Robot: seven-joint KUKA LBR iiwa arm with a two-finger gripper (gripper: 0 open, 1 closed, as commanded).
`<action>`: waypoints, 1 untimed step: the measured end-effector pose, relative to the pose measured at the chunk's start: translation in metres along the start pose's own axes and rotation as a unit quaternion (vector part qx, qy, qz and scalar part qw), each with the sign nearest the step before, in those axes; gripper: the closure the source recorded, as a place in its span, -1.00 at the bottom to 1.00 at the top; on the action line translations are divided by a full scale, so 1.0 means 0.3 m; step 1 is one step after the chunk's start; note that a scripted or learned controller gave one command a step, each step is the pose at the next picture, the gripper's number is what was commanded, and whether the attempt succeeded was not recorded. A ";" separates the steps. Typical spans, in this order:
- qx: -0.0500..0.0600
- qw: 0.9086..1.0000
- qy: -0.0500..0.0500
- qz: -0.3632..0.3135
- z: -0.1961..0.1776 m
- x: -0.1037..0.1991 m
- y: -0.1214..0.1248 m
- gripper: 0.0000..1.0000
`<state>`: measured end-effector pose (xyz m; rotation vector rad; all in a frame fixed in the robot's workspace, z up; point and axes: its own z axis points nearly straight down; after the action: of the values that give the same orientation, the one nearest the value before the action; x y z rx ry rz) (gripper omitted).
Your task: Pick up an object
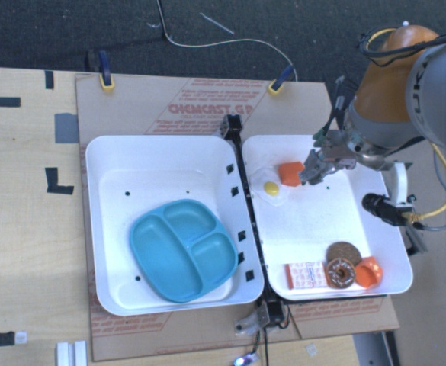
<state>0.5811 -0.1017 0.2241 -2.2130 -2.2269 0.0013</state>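
Note:
In the right bin (306, 219) an orange block (289, 174) lies near the back left, with a small yellow piece (271, 189) just in front of it. My gripper (311, 175) hangs right beside the orange block, on its right side, low in the bin. Along the front edge lie a red-and-white packet (305, 274), a sprinkled doughnut (339, 273), a brown round cookie (344, 252) and an orange cup-like piece (368, 272).
The left bin (108, 166) holds a blue divided plate (183, 248). A black divider strip (242, 197) runs between the bins. The grey arm with its orange band (390, 67) reaches in from the right, and a black cable fitting (383, 207) hangs over the right bin's rim.

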 end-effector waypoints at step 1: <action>-0.001 1.000 0.000 0.000 -0.030 0.169 0.027 1.00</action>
<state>0.5889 -0.0509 0.2332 -2.2123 -2.2280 -0.0009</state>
